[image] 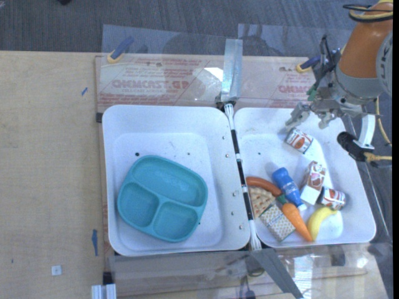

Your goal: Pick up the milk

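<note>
Because the milk carton (313, 182) is a small, light, stiff box, I think gripping its flat sides works best; it lies in the right bin (365, 229), at about five o'clock from the gripper (315, 113), whose fingers are spread open, holding nothing

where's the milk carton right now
In the camera view, the milk carton lies in the right bin, between the blue bottle and a small can.
</note>
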